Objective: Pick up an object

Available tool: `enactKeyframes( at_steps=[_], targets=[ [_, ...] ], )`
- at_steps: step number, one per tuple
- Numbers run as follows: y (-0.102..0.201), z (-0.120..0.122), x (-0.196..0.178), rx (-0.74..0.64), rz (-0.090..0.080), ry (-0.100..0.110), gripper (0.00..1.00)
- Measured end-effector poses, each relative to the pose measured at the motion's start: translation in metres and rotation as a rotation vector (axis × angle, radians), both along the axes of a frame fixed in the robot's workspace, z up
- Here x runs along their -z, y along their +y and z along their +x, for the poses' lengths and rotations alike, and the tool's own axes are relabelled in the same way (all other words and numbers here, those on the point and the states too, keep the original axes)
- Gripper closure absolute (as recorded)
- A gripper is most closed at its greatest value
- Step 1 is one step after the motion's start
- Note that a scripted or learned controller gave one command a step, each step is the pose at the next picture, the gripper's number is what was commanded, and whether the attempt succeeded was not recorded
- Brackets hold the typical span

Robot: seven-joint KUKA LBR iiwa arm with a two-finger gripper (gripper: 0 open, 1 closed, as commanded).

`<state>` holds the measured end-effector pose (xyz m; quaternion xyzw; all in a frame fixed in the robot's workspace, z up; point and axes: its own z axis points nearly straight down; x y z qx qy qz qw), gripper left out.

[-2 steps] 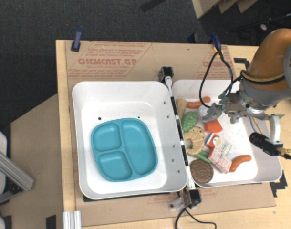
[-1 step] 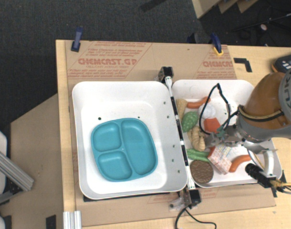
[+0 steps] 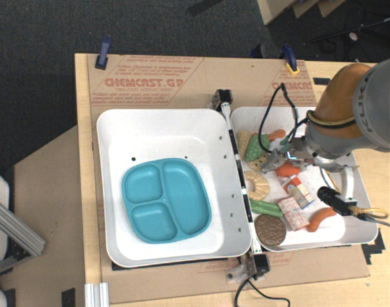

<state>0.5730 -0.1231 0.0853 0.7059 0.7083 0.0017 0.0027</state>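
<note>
One tool [image 3: 279, 158] low among right bin's [image 3: 361, 234] toy food.

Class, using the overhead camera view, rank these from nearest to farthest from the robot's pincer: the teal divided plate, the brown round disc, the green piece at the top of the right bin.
1. The green piece, just left of the pincer, in the right bin.
2. The brown round disc, at the right bin's near edge, below the pincer.
3. The teal divided plate, far left, in the left bin.
</note>
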Motion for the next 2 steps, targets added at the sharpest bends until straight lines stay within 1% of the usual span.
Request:
enactKeyframes(
  at_steps=[1,2],
  targets=[
    [-0.001,-0.003,-0.010,0.004,0.001,0.003,1.00],
    [0.070,0.008,-0.106,-0.004,0.003,-0.004,1.00]
  ],
)
